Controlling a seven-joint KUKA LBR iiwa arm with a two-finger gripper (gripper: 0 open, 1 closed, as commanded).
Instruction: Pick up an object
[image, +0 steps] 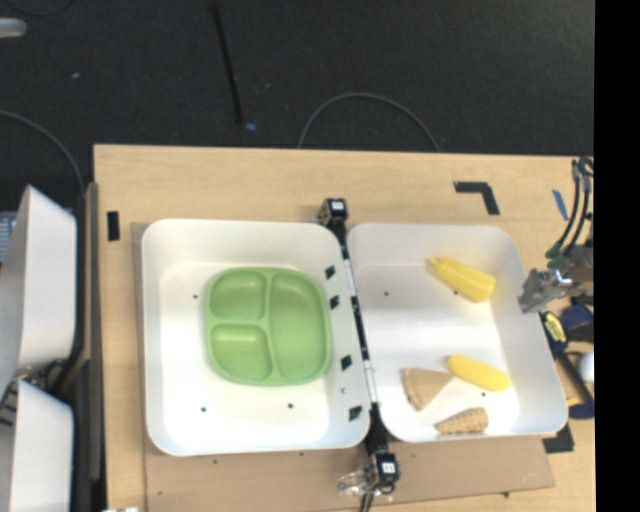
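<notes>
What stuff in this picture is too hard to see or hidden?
- The hand, camera view: small and dark at the right bin's edge, too tiny to tell open or shut.
- The arm behind it: cut off by the picture's right side.
- The two tan wedges: too blurry to tell what they are.
- The green tray: its underside is hidden against the left bin.

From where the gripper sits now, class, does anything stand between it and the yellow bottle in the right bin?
Nothing visible does. The gripper sits at the right bin's right rim, and only bare bin floor separates it from the yellow bottle.
</notes>
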